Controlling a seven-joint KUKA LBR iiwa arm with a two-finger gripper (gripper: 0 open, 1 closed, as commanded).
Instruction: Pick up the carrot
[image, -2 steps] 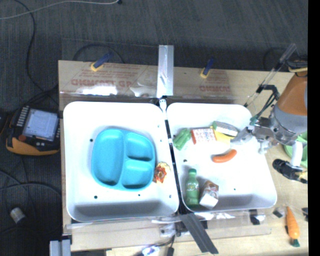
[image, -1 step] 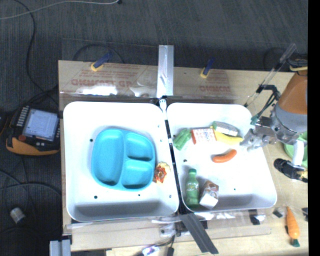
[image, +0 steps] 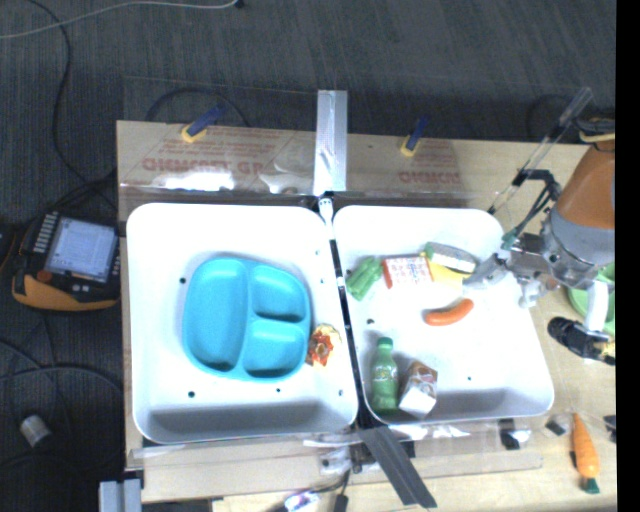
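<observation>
In the right bin (image: 500, 395), a banana (image: 450, 262), red box (image: 405, 270) and green packet (image: 363, 277) lie at twelve to ten o'clock from the carrot (image: 448, 313). The gripper (image: 505, 268) sits at its two o'clock; we cannot tell whether it is open or closed. The carrot is orange, slightly curved, lying flat mid-bin.

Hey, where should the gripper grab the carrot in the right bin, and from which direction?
Grip the carrot across its middle, coming straight down from above. It lies flat on open bin floor, tilted slightly, with clear space along both long sides for the fingers.
</observation>
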